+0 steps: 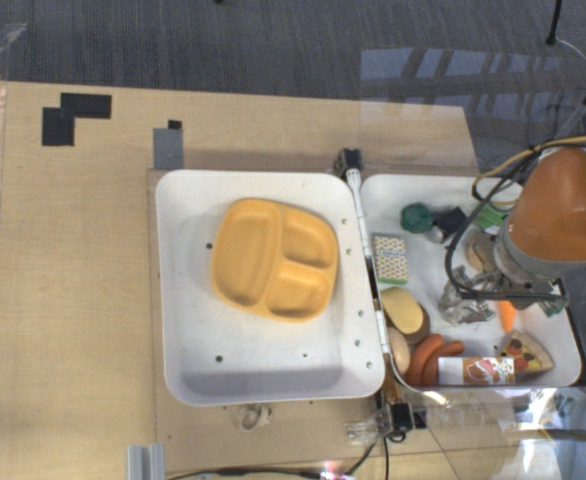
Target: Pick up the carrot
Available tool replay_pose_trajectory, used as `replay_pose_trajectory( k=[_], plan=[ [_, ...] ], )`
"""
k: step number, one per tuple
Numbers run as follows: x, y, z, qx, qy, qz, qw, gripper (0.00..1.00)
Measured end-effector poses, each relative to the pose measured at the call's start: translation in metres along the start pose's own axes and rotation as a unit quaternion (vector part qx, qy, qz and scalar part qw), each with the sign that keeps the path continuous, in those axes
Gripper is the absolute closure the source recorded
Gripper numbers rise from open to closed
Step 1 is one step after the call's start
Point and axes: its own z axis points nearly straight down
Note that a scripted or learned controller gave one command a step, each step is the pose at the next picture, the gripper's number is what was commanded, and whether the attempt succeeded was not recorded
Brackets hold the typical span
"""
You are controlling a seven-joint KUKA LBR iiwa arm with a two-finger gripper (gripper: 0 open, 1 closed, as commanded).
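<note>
Orange, the carrot (507, 315) is seen just beside the gripper (470, 304), not within it. Whether the gripper is open or closed cannot be told. The carrot could be missed or pushed aside.

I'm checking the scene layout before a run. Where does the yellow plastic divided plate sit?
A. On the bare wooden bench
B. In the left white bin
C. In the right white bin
B: the yellow plastic divided plate lies alone in the left white bin; the right white bin holds the small food items.
</note>
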Motion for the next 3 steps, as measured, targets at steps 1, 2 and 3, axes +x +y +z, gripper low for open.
replay_pose_trajectory(
  k=[1, 2, 3],
  plan=[
    [-0.001, -0.001, 0.0, 0.002, -0.002, 0.0, 1.0, 0.0],
    [0.047, -0.021, -0.002, 0.006, -0.005, 0.042, 0.9991, 0.0],
    [0.006, -0.058, 0.002, 0.001, 0.001, 0.137, 0.9905, 0.0]
  ],
)
